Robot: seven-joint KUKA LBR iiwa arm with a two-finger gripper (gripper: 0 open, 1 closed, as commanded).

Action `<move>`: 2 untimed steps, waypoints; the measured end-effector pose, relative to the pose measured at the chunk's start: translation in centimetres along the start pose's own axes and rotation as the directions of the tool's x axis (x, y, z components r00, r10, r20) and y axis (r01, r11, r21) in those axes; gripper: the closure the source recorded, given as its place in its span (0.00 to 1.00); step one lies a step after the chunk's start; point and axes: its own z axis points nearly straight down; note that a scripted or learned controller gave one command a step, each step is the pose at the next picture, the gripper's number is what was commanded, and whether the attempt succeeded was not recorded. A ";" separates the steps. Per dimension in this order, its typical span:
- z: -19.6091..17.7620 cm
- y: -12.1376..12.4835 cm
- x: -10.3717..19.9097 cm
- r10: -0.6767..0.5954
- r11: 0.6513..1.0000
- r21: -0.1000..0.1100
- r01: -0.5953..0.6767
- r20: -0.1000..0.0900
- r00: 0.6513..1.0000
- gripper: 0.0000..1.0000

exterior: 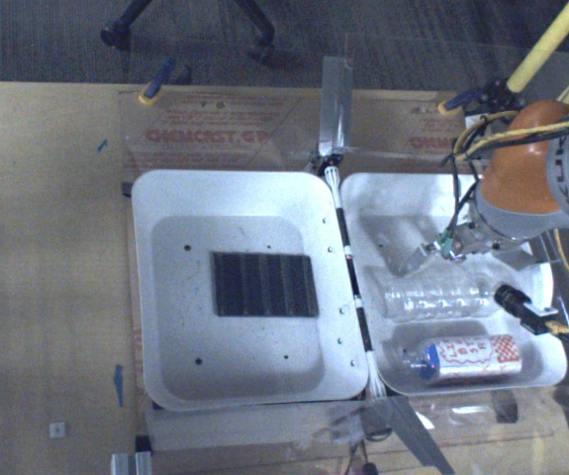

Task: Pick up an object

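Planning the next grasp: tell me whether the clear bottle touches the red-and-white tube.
Apart. The camera view shows a strip of white bin floor between the clear bottle and the red-and-white tube.

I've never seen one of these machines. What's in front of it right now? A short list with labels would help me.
left bin: holds a dark ribbed panel
right bin: clear plastic bottle lying on its side, red-and-white patterned tube nearer the front
arm: reaches in from the right, over the right bin
tool: above the clear plastic bottle, nothing seen held
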 end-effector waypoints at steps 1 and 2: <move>-8.1 -3.1 1.2 0.035 0.999 0.005 -0.035 0.000 0.999 0.00; -0.1 -5.5 -2.4 -0.052 0.999 -0.001 0.052 0.003 0.999 0.00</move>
